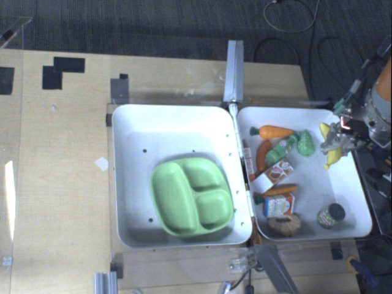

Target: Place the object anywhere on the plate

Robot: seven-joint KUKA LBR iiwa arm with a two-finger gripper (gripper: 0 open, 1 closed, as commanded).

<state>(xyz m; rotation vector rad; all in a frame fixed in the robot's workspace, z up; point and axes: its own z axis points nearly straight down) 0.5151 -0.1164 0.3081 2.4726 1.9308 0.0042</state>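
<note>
Plate: matt green plastic. Bins: smooth white plastic, slight sheen. Bench: pale wood, w/ glossy clear sheet. Divider rail: bare metal. Can: shiny.

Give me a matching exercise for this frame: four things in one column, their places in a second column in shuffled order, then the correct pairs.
Things:
1. Green divided plastic plate
2. Yellow toy banana
3. Dark round can
4. Orange toy carrot

Places:
A. Right bin, top, left of the green toy vegetable
B. Left bin
C. Right bin, lower right corner
D. Right bin's right edge, beside the hand

Pairs: 1-B, 2-D, 3-C, 4-A
</note>
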